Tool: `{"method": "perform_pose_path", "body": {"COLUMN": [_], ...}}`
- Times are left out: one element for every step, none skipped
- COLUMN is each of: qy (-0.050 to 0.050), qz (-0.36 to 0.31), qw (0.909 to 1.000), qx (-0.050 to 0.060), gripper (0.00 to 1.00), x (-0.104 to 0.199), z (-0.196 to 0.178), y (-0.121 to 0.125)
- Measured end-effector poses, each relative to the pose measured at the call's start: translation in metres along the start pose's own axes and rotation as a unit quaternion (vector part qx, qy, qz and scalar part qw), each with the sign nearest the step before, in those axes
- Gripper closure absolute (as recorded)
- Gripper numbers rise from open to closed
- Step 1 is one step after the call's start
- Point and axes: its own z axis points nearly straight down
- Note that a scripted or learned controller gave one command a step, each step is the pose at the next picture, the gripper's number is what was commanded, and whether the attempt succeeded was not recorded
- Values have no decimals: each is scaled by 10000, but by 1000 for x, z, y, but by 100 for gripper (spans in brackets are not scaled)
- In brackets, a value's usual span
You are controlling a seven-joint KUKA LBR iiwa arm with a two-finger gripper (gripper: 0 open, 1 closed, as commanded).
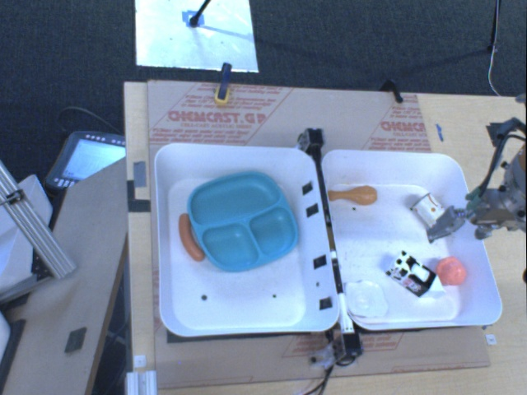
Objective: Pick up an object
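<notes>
The grey two-finger gripper (445,223) hovers over the right white bin (395,167), beside a small white cylinder (425,207); whether its jaws are parted cannot be told.

Bright, even overhead lighting; soft, low-resolution picture.

The two shallow white plastic bins (247,159) read almost overexposed, with little surface texture. The square reflective metal sheet (196,25) at the top shows pale glare. Shadows are faint and short; the sectioned teal plastic plate (243,219) casts a thin dark rim beneath its lower edge. Fine detail is blurred, and the printed lettering on the cardboard sheet (216,115) looks slightly soft.
</notes>
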Motion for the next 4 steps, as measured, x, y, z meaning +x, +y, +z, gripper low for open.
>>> {"method": "perform_pose_path", "body": {"qy": [-12, -6, -4, 15], "qz": [-16, -6, -1, -4], "qw": [10000, 10000, 10000, 10000], "qx": [-55, -43, -30, -49], "gripper": [0, 0, 0, 0], "x": [1, 4, -2, -5], "z": [-5, 37, 97, 154], "y": [2, 2, 0, 8]}}
